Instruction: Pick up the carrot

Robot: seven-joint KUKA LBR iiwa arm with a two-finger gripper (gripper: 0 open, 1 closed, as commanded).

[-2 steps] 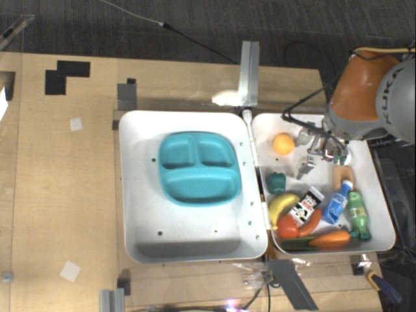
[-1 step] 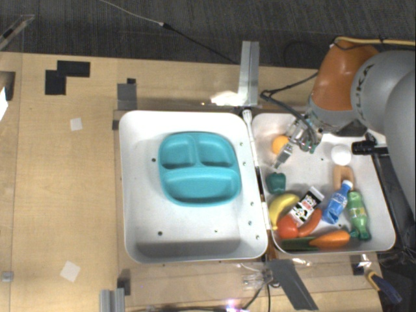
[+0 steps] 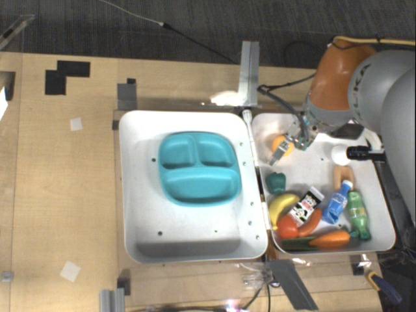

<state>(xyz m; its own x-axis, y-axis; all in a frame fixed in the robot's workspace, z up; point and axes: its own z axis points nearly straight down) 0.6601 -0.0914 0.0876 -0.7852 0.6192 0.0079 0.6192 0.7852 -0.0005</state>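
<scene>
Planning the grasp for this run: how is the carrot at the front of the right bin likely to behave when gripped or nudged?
The carrot looks like a smooth, glossy toy, so it is probably stiff, light and a bit slippery. Its tapered, rounded shape suggests it may roll or pivot if pushed. It lies against the bin's front wall beside the green bottle, so neighbours may shift too.

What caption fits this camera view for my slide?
Gripper hovers over the right bin, far from the carrot; blue tray sits in the left bin.
</scene>
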